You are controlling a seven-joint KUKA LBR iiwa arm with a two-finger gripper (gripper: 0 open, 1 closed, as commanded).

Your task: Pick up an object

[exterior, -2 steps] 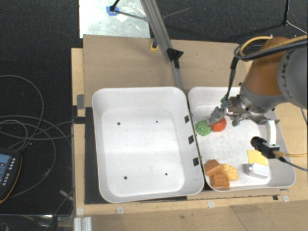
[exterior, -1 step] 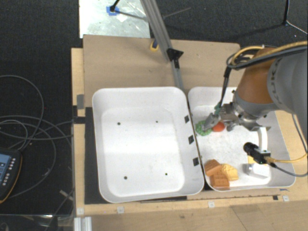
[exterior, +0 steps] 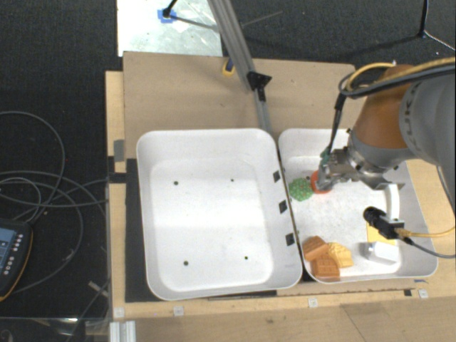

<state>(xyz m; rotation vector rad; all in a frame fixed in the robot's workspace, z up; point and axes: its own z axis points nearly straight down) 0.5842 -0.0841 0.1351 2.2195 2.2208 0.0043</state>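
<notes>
Reaching in from the right, the gripper (exterior: 324,179) hangs low in the right bin (exterior: 420,262) over a small red-orange object (exterior: 320,186), beside a green ball (exterior: 300,190), though whether it grips either I cannot tell, while waffle-like orange pieces (exterior: 326,256) lie near the front wall.

Bright, even overhead light washes the white bins (exterior: 206,212) nearly featureless. Shadows stay soft and faint. The focus is slightly soft throughout.
</notes>
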